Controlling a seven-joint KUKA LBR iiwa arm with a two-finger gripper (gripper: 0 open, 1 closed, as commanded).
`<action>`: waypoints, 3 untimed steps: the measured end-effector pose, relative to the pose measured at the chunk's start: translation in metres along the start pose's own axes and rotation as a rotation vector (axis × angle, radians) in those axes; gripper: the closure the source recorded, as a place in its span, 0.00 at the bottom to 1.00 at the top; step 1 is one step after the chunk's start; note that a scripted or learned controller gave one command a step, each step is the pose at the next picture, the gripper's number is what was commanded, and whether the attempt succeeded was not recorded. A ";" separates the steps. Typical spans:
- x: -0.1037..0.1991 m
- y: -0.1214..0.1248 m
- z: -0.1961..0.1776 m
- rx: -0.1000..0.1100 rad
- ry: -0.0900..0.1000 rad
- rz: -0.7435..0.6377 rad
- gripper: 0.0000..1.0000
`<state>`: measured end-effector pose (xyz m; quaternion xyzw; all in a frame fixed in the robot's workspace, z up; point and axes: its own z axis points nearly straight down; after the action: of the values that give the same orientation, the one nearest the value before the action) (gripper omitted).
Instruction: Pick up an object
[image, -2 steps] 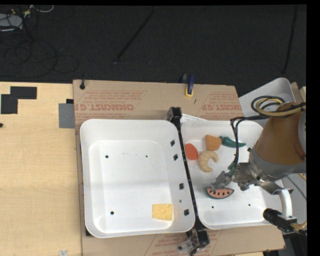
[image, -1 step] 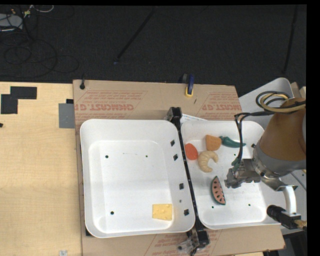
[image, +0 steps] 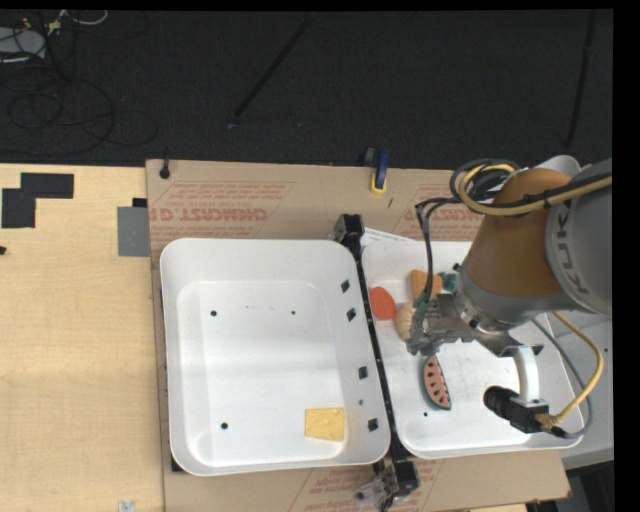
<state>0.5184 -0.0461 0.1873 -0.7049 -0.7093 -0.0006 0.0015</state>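
- We see a watermelon slice (image: 436, 384) lying flat in the right bin (image: 470, 440), its long axis running roughly up and down the view, the lower end leaning slightly to the right
- It is a narrow crescent: red flesh with dark seed spots and a green rind along its right edge
- It sits just below the gripper (image: 428, 335), near it; we cannot tell whether they touch
- Beside the gripper in the same bin we find an orange-red rounded piece (image: 382, 302), an orange wedge (image: 419, 285) above it, and a tan piece (image: 404, 322) partly hidden by the gripper
- We cannot tell whether the gripper is wide, narrow or holding anything, since the wrist covers it from above
- In the left bin (image: 190, 350) a pale yellow square block (image: 325, 424) lies flat near the lower right corner
- On the cardboard sheet (image: 250, 190) under the bins we make out red mirrored print above the left bin, too blurred for us to read with confidence
- A blue and yellow clamp (image: 379, 170) sits on the cardboard's far edge
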 end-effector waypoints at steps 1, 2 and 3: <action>0.005 -0.011 -0.056 -0.002 -0.002 0.004 1.00; -0.019 -0.046 0.003 0.010 -0.002 0.010 1.00; 0.031 0.005 -0.028 -0.002 -0.001 0.000 1.00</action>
<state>0.5230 -0.0149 0.2152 -0.7049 -0.7093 -0.0010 0.0003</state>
